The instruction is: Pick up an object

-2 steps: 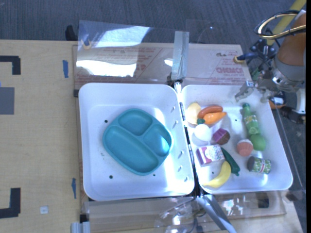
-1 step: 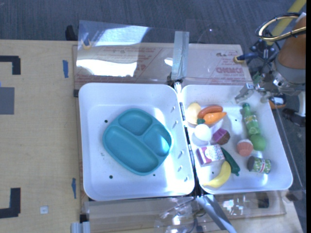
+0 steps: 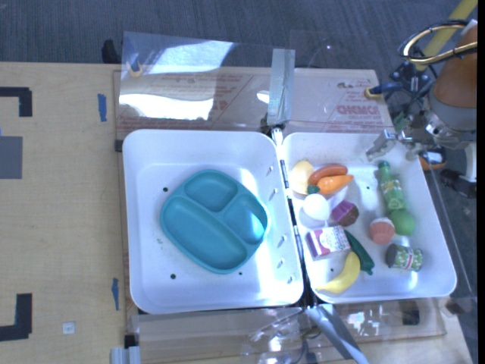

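Note:
The right bin (image 3: 439, 279) holds several toy foods: a yellow lemon (image 3: 301, 175), an orange carrot (image 3: 334, 183), a white egg (image 3: 317, 206), a purple piece (image 3: 345, 214), a green bottle (image 3: 391, 189), a green lime (image 3: 405, 222), a reddish ball (image 3: 381, 230), a small can (image 3: 405, 258), a banana (image 3: 342, 274) and a purple-and-white carton (image 3: 326, 242). My gripper (image 3: 398, 142) hangs over the bin's far right corner, just beyond the top of the green bottle. Nothing shows between its fingers.
The left bin (image 3: 144, 165) carries a teal divided plate (image 3: 214, 220). A clear plastic sheet (image 3: 197, 89) lies behind the bins. The arm's orange band and yellow cables (image 3: 447, 44) crowd the upper right. Wooden bench top (image 3: 53, 203) lies to the left.

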Motion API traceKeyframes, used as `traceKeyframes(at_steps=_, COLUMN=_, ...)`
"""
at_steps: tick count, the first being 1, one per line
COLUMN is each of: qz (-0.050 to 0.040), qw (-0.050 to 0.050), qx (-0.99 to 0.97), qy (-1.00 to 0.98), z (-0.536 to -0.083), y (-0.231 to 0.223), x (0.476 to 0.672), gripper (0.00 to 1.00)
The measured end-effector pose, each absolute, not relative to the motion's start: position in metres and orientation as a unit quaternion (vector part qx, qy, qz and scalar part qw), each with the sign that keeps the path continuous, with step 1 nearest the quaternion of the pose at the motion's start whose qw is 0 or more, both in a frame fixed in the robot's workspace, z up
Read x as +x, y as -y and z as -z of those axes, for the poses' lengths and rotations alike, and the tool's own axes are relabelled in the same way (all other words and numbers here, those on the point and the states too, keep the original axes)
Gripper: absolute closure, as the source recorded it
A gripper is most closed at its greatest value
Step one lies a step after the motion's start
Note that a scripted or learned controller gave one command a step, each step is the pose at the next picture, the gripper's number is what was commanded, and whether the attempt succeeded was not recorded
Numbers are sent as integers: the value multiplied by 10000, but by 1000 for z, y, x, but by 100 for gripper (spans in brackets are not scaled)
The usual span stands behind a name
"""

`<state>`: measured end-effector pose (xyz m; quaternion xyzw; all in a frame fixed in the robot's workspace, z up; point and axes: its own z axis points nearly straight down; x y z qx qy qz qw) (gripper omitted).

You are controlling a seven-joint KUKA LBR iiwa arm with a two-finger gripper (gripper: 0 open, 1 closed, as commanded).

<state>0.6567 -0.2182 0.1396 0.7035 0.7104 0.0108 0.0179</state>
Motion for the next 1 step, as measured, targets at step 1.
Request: traceKeyframes(at_steps=1, qz=-75, qw=84, qx=7204, qy=-6935, z=-141, y=220, x=668, gripper=0)
